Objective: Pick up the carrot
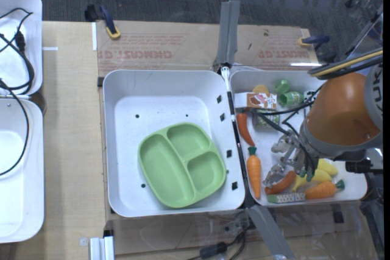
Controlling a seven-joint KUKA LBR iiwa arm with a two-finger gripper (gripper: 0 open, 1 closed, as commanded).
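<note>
An orange carrot (253, 173) with a green top lies lengthwise against the left wall of the right bin (239, 83), near its front corner. A second carrot-like orange piece (320, 190) lies at the bin's front right. My gripper (285, 160) hangs low over the front middle of the right bin, just right of the first carrot and apart from it. It is directly above a red sausage-shaped toy (281, 183). The orange band and grey wrist (342, 112) cover the bin's right side.
A red chili (245, 129) lies behind the carrot. A printed box (262, 101), green pieces (287, 95) and an orange ball (261, 90) sit at the bin's back, with a yellow piece (326, 168) at the right. The left bin (122, 131) holds a green divided plate (183, 164).
</note>
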